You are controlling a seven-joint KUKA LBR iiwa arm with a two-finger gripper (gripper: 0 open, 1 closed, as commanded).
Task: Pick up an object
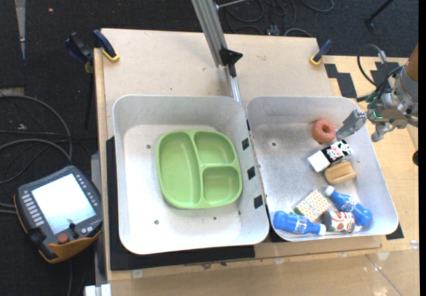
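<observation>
**My claw at the right rim**

My two-finger claw [365, 123] hangs at the frame's right edge, over the right white bin's [279, 155] rim, fingers spread, holding nothing. Just left lies a pink ring-shaped doughnut toy [324, 130]; below it a black-and-white block [331, 155]. The green divided plastic plate [199, 168] sits centre-left.

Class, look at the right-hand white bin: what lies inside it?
Inside the right bin lie a pink doughnut, a black-and-white block, a tan bread piece, a checkered cracker and blue bottles. Whatever is beneath that pile is covered.
</observation>
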